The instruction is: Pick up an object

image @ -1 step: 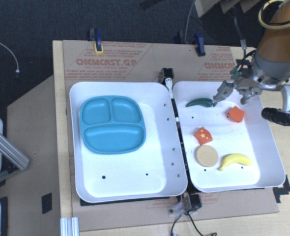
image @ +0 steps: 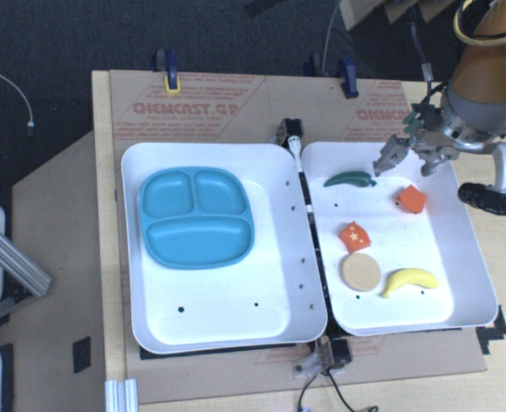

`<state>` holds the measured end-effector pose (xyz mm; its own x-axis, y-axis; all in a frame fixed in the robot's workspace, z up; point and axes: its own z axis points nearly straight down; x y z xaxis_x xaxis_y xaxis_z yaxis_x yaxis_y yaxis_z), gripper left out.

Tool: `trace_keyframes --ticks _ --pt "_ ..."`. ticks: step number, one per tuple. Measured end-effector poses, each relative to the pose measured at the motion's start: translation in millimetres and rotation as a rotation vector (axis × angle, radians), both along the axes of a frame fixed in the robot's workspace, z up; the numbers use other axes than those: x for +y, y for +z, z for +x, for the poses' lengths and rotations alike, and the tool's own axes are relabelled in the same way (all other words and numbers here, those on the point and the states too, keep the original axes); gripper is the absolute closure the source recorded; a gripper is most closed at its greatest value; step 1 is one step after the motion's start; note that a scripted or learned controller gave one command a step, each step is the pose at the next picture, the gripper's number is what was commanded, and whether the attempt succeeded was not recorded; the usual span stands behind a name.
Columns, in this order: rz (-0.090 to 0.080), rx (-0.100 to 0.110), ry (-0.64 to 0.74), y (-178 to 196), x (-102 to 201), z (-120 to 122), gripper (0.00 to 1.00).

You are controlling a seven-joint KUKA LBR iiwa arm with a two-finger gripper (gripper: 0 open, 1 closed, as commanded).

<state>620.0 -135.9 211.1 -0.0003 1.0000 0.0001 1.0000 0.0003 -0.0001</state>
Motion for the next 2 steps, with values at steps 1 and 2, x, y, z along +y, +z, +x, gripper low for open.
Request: trace_keyframes --ticks 1,2 --pt "0.001 0.003 0.001 -49 9 -3 0.0" --pt "0.001 0.004 0.0 -110 15 -5 0.0"
